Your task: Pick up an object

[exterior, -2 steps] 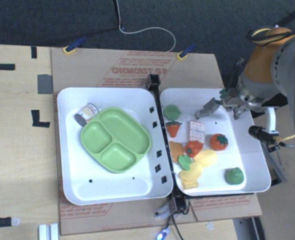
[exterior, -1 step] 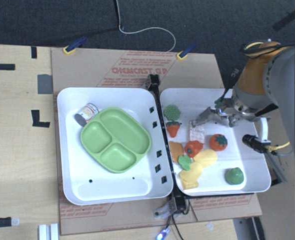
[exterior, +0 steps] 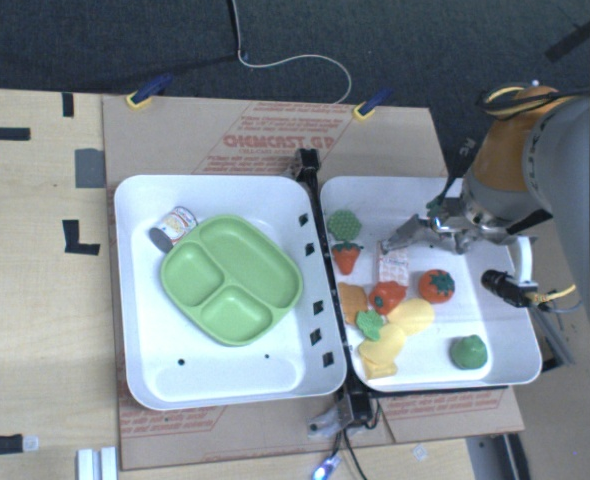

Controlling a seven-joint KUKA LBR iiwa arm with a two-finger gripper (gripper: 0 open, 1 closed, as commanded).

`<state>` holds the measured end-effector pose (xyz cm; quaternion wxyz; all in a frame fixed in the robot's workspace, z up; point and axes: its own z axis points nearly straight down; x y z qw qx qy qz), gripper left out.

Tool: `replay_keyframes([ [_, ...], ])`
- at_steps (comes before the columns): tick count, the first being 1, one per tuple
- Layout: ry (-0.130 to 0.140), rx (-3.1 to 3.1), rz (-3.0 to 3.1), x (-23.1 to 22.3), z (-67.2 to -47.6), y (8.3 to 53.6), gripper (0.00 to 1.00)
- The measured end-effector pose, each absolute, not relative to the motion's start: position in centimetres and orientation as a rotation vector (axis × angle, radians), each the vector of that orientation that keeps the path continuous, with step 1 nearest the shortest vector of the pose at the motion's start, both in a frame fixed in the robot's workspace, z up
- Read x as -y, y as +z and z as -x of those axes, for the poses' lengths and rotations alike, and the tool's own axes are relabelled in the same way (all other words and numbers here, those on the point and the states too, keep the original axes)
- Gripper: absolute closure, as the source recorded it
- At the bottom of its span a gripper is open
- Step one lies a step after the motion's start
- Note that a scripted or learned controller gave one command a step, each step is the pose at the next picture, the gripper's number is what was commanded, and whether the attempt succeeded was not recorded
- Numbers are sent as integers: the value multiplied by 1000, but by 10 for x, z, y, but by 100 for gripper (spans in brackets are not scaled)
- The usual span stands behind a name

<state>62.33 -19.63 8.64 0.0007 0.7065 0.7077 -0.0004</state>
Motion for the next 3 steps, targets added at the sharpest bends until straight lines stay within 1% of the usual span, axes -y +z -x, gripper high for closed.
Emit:
replay_keyframes([
  [1,15,-2224,-2215,193,-627,101,100],
  [2,2,-2222,-2217,190,-628,163,100],
  [3,2,-2222,-2218,187,-634,207,100],
])
